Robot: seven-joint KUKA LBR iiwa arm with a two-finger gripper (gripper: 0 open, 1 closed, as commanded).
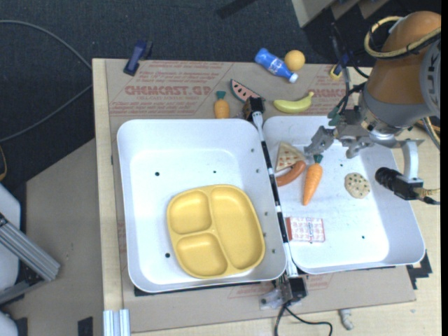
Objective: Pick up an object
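Hand (pixel 316 148) fingertips indistinct above carrot (pixel 311 182)

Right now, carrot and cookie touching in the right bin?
Apart. Camera view shows bare white bin floor between the carrot and the cookie.

A robotics lab, going by the setup: a plywood tabletop (pixel 175 93) stamped with a maker's name, standing on dark carpet (pixel 56 19), two white bins (pixel 136 145) clamped side by side, toy food such as a plastic banana (pixel 292 103), loose cables (pixel 42 37) trailing across the floor
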